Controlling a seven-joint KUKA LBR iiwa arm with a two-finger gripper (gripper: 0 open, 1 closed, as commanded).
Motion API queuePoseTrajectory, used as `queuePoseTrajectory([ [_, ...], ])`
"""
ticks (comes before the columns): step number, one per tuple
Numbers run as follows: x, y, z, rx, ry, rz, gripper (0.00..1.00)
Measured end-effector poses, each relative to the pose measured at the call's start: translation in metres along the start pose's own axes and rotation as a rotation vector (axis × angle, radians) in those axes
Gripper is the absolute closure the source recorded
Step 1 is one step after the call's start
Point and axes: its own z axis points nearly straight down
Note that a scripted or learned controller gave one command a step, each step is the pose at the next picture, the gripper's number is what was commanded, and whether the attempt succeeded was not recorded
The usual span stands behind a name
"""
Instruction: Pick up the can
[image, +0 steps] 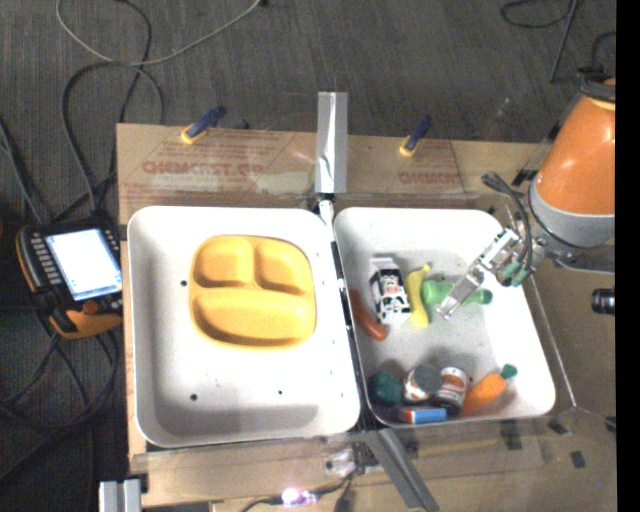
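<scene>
A handheld screen unit (75, 265) is seen lying off the worktop's (290, 170) left edge. Faint red lettering is printed across the worktop's far strip, too blurred to be read. Two clamps with blue and yellow parts (203, 123) (415, 135) are fixed along that far edge.

The left bin (160, 400) is occupied by a yellow divided tray (255, 290), laid flat near the bin's middle.

The right bin (530, 340) is filled with small items. An orange-red sausage-shaped piece (367, 315) is placed by the left wall; beside it a small white and black toy (390, 290) and a yellow piece (418, 297) are found, then a green object (437, 292).

The can (452, 384) is located in the near part of the right bin, among a dark teal item (385, 386), a blue and red item (425, 413) and a toy carrot (486, 390). It is seen to lie tipped, its long axis running roughly left to right; a red and white label is visible but its writing cannot be read.

The pincer (455, 300) is held over the green object, well apart from the can; whether its fingers are apart or together cannot be told.
</scene>
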Motion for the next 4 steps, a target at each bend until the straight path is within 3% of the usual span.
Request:
queuePoseTrajectory([
  [1, 0.019, -0.039, 0.100, 0.003, 0.002, -0.017, 0.00],
  [2, -0.030, 0.024, 0.121, 0.001, 0.002, 0.007, 0.00],
  [3, -0.048, -0.035, 0.171, 0.003, 0.001, -0.064, 0.00],
  [4, -0.013, 0.018, 0.036, 0.001, -0.001, 0.010, 0.00],
])
